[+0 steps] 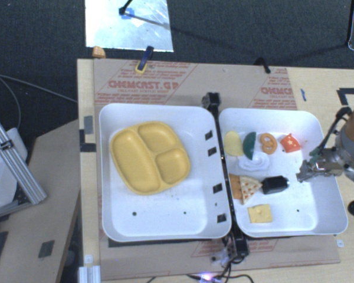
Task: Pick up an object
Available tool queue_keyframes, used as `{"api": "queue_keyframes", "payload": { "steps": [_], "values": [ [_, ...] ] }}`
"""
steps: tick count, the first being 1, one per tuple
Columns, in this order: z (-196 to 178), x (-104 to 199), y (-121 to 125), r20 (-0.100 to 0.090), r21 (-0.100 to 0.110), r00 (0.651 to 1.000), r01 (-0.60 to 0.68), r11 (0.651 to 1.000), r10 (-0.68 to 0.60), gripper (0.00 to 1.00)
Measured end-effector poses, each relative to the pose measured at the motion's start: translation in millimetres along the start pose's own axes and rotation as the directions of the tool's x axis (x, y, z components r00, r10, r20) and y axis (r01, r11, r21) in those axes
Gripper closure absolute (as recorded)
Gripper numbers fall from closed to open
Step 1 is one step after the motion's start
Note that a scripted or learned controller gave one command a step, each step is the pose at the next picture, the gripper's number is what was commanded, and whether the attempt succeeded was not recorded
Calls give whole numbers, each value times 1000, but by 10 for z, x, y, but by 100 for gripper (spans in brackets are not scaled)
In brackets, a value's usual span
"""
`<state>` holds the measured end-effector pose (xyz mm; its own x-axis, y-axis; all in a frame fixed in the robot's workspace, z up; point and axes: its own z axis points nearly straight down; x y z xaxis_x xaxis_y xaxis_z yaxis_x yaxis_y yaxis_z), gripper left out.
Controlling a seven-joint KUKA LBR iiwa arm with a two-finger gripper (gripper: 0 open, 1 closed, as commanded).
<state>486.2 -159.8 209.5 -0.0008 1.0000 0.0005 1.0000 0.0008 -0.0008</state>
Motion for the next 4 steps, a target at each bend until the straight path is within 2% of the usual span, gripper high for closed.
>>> {"api": "queue_keyframes", "payload": {
  "steps": [4],
  "values": [
    [-450,-1,62,2,-17,1000,9,1000,-9,100]
  ]
}}
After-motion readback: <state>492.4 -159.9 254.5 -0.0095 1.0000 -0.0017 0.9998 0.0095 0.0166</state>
